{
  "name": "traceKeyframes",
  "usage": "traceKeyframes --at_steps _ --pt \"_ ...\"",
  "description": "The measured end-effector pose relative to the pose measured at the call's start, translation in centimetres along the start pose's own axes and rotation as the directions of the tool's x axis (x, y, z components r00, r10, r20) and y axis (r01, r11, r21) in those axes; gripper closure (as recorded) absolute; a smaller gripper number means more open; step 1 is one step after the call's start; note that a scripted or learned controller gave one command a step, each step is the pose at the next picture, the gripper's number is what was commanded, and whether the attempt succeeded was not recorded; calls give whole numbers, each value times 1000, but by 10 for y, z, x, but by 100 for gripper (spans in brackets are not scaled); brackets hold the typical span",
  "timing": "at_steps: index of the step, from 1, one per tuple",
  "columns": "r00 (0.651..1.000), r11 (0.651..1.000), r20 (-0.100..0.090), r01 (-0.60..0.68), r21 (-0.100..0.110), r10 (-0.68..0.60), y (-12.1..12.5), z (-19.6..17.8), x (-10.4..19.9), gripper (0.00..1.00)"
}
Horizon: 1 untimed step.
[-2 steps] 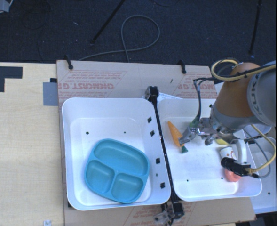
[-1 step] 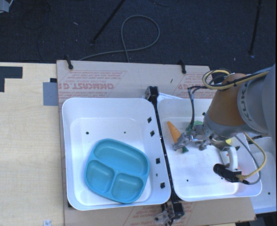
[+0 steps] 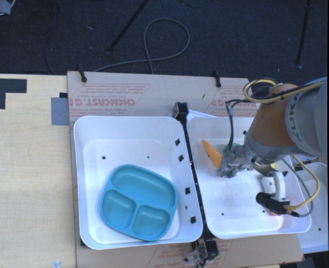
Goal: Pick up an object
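Bench front edge (image 3: 30,216): pale wood surface, running along the left and under both bins; nearest part of the scene.
Blue tray (image 3: 138,201): a light blue divided plate with three compartments, lying flat in the near half of the left bin, turned a little askew.
Left bin (image 3: 91,133): shallow, white, holding the blue tray toward its front right; its far half is bare white floor.
Divider (image 3: 189,172): a black strip with clips running between the two bins, from far to near.
Right bin (image 3: 237,222): shallow, white, just beside the left bin; the arm reaches over it from the right.
Red and black part (image 3: 273,204): a small dark piece with a red tip, on the cabling, over the near right part of the right bin.
Gripper (image 3: 228,169): grey metal, low over the middle of the right bin, pointing left toward the orange object; I cannot tell how the jaws stand.
Orange object (image 3: 211,152): a small carrot-like wedge lying on the floor of the right bin, far left part, just beside the gripper's tip; whether they touch is unclear.
Arm (image 3: 290,119): grey with an orange band, yellow and black cables looping round it.
Cardboard sheet (image 3: 130,96): brown, printed, under the far sides of the bins.
Floor (image 3: 153,27): dark carpet with cables, farthest away.
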<state>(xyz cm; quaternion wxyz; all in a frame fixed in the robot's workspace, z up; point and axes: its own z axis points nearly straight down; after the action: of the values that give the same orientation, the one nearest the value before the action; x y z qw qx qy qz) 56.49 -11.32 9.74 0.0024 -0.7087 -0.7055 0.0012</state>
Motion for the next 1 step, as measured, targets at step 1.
traceKeyframes --at_steps 1 --pt "1000 1000 1 5 -6 -5 -4 -62 1 100"
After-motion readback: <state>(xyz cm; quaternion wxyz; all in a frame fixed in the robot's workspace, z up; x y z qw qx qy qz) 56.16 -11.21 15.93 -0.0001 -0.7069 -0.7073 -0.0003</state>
